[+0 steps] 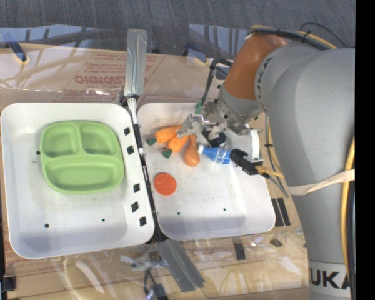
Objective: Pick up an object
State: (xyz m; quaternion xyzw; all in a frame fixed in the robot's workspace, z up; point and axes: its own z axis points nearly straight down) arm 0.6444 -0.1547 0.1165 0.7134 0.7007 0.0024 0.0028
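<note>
I could not tell how the jaws of the two-finger gripper stood; it hung low in the shallow white right bin, just above the orange plastic carrots. A small blue and white bottle lay just beside them, and a flat orange disc lay nearer me. The shallow white left bin bore a green three-compartment plate.
</note>
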